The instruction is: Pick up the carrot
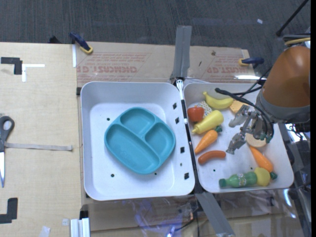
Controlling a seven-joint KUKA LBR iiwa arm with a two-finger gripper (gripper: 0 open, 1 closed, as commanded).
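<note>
An orange carrot [206,140] with a small green top lies tilted in the right bin [282,147], left of centre. A second orange carrot-like piece [260,158] lies near the bin's right side. My gripper [236,132] hangs over the middle of the right bin, about a hand's width right of the first carrot and up-left of the second. Its fingers [234,145] are spread open with nothing between them. The grey arm with its orange band comes in from the right.
Around the carrot lie a yellow corn piece [207,121], a red tomato [195,113], a banana [218,101], a red sausage [211,156], a green bottle [239,180] and a lemon [262,177]. The left bin [89,147] holds a blue divided plate [140,139].
</note>
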